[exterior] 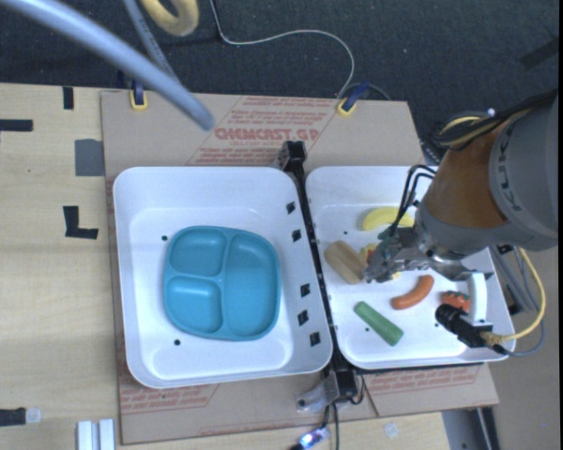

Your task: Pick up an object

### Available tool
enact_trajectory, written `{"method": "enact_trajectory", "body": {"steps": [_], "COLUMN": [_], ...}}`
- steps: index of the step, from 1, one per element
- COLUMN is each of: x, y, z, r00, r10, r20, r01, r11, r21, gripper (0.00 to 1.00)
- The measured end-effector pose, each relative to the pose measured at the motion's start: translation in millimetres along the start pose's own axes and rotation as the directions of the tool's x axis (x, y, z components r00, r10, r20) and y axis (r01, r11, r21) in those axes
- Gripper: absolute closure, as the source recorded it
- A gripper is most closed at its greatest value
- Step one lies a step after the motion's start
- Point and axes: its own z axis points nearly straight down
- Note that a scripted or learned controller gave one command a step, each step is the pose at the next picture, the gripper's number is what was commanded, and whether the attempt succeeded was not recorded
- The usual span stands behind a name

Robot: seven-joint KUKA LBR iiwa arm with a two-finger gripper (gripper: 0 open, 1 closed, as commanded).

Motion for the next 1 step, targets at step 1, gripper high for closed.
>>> {"method": "enact_trajectory", "body": {"steps": [1], "x": [-0.5], "y": [-7.6], "z": [-58.3], "r00": [1.000], "r10": [0.000], "r20": [0.001], "r01": [0.000], "r11": [1.000], "r21": [-0.002], "gripper": [1.00]}}
